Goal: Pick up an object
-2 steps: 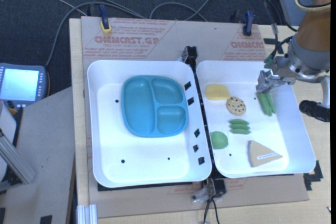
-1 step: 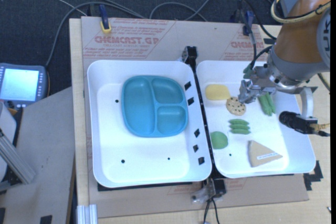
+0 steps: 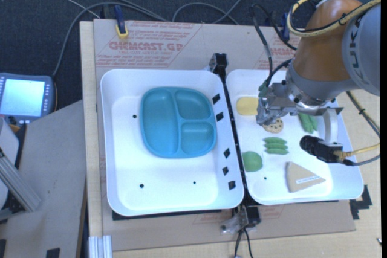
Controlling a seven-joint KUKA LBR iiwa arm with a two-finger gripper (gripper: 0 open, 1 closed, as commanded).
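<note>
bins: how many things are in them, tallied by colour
blue: 1, plate
green: 3, pod, round piece, long piece
yellow: 1, disc
tan: 2, cookie, wedge
total: 7
</note>
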